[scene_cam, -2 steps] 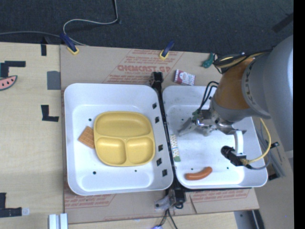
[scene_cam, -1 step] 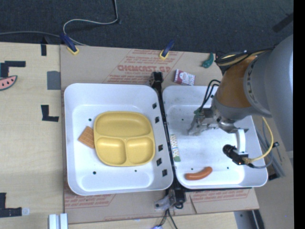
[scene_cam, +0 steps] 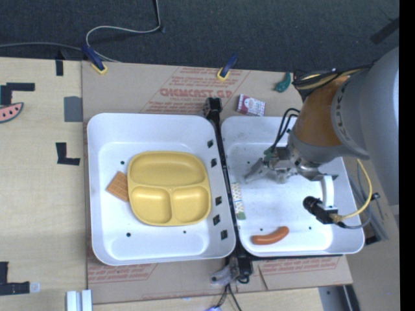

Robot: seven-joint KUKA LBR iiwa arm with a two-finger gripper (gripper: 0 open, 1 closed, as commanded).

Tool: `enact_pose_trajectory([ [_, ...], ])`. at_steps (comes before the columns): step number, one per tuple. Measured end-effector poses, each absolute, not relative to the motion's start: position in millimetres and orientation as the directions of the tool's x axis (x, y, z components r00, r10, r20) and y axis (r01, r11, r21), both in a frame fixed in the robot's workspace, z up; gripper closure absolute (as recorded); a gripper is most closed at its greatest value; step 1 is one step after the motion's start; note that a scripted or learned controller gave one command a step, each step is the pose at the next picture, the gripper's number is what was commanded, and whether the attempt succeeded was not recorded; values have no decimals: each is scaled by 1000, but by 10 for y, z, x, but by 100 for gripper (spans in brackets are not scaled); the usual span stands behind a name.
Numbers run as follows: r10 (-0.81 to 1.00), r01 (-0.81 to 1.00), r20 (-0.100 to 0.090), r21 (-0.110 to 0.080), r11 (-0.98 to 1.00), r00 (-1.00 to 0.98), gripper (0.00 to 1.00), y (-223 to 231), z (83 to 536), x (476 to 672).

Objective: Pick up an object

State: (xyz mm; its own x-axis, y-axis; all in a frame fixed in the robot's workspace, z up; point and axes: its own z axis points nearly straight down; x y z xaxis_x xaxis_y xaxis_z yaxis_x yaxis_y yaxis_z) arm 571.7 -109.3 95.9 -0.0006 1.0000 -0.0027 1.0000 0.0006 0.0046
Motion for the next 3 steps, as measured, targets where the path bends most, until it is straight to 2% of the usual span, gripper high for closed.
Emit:
enact_pose_trajectory([
  [1, 1000, 1000, 0, 2, 1, -1, 0, -946, 859, 6106],
  [2, 1000, 1000, -2, 3, 2, -2, 100, -952, 955, 6106],
  [3, 1000, 1000, 0, 2, 2, -2, 100, -947, 1045, 6103],
])
